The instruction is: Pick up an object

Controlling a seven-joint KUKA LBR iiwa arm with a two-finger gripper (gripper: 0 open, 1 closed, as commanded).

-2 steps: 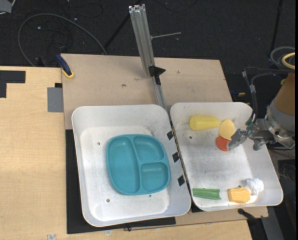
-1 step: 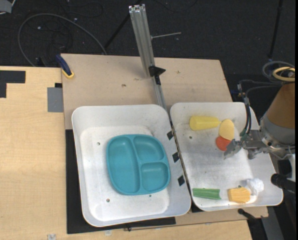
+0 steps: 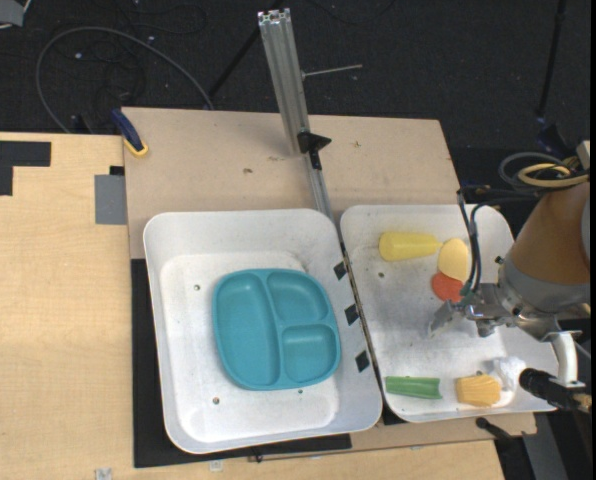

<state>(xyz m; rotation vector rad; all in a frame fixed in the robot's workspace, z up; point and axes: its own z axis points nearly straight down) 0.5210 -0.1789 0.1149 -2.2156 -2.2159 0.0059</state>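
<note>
The right bin (image 3: 403,318) holds several small things. A long yellow piece (image 3: 410,245) lies near its back. A rounder yellow piece (image 3: 456,258) and a red-orange piece (image 3: 444,287) lie beside it. A green piece (image 3: 413,387) and a yellow-orange piece (image 3: 480,391) rest near the front wall. My gripper (image 3: 462,324) hangs low over the bin's right half, just in front of the red-orange piece. Its two fingers (image 3: 441,321) are spread, with only bare bin floor between them. The arm's orange band (image 3: 553,238) rises to the right.
The left bin (image 3: 178,268) holds a teal divided plate (image 3: 276,328). A slanted metal post (image 3: 290,78) stands behind the two bins. A black divider with clips (image 3: 350,313) runs between them. Cables lie on the dark floor at the back.
</note>
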